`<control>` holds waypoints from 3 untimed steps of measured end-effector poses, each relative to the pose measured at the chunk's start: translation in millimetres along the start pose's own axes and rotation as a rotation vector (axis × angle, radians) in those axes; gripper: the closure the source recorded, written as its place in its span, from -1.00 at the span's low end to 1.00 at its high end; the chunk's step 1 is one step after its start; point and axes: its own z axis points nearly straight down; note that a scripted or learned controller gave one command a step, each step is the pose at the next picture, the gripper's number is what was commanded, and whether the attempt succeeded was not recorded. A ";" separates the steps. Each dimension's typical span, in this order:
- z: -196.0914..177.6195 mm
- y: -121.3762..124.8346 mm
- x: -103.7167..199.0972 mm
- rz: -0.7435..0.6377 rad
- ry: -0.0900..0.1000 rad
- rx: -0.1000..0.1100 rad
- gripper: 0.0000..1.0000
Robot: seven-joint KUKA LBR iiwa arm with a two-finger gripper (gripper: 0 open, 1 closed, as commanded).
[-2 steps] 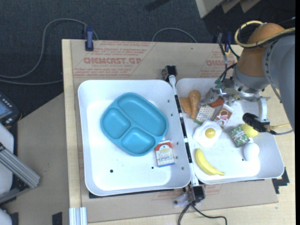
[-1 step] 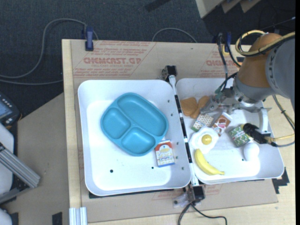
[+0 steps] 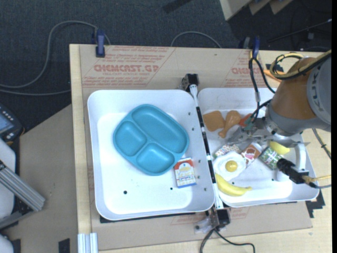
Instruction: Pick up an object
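Note:
My gripper (image 3: 246, 135) is low inside the right bin (image 3: 263, 198), reaching in from the right under the grey and orange arm (image 3: 295, 101). It hangs among several toy foods. Two brown pieces (image 3: 213, 120) lie just to its left. A fried egg (image 3: 230, 166) and a banana (image 3: 233, 188) lie in front of it, with a small printed card (image 3: 226, 151) and a red item (image 3: 250, 153) close below it. A green can (image 3: 270, 157) and a yellow piece (image 3: 279, 147) sit to its right. Nothing is visibly held.
The left bin (image 3: 105, 183) holds a blue divided plate (image 3: 151, 138) and a small carton (image 3: 185, 173) near the divider. Clips (image 3: 190, 81) join the bins at the back and front. Cables (image 3: 258, 73) run along the bench's back right.

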 end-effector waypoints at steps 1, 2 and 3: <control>-0.1 -27.3 -12.5 0.000 0.001 -0.001 -1.00; 0.2 -54.8 -51.0 -0.001 0.002 0.002 -1.00; 0.5 -65.4 -35.3 -0.002 -0.004 0.000 -1.00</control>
